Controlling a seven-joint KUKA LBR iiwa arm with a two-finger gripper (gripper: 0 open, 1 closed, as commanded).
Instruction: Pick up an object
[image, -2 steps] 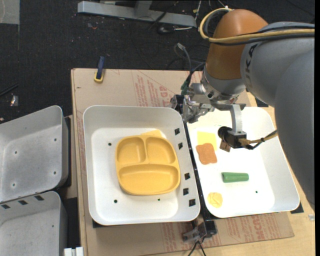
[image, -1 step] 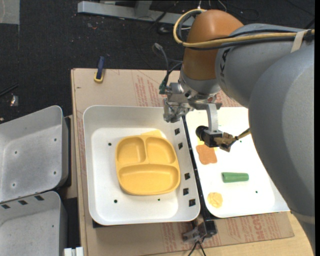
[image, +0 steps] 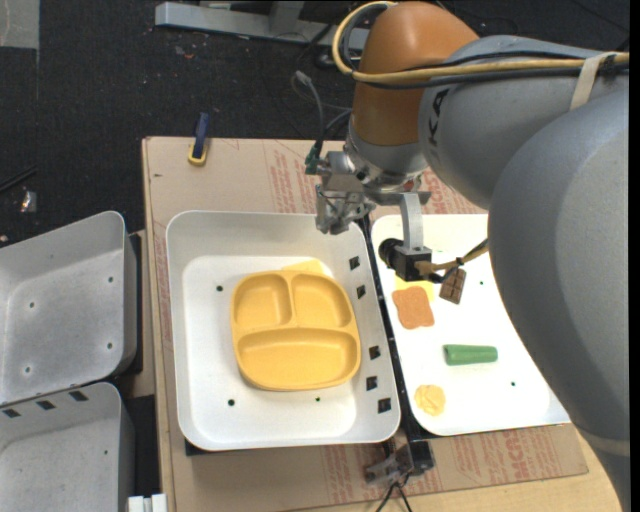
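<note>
Camera view: gripper hangs at twelve o'clock over the yellow divided plastic plate; jaw state unclear. Green cylinder and orange oval piece lie at three o'clock.

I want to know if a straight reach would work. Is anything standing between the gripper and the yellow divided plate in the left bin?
Nothing visible does. The gripper hangs over the far right corner of the left bin, and the bare bin floor lies between it and the yellow divided plate.
</note>
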